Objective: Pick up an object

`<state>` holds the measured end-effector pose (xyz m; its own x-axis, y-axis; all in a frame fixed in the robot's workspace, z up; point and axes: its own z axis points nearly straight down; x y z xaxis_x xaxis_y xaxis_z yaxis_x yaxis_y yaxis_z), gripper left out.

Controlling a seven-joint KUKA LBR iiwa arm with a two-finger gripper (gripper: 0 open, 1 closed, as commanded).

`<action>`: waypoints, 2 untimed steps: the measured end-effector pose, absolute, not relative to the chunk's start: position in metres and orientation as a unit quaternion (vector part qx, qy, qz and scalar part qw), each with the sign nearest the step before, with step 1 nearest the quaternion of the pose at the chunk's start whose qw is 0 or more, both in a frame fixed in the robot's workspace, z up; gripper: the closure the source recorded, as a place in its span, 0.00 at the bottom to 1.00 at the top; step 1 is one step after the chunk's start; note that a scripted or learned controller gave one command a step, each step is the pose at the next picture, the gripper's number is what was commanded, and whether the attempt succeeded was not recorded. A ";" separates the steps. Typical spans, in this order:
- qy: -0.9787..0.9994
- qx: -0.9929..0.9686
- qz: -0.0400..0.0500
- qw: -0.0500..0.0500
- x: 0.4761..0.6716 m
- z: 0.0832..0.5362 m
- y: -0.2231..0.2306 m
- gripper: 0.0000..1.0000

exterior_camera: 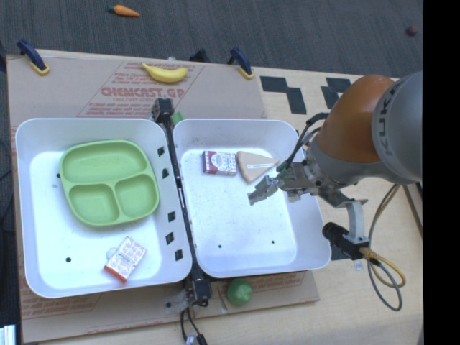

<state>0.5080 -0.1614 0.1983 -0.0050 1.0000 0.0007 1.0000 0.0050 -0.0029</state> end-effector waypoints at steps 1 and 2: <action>-0.709 -0.705 0.001 0.001 0.508 0.198 -0.161 0.00; -0.709 -0.705 0.001 0.001 0.508 0.198 -0.161 0.00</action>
<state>0.5081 -0.1614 0.1983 -0.0050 1.0000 0.0007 1.0000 0.0050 -0.0029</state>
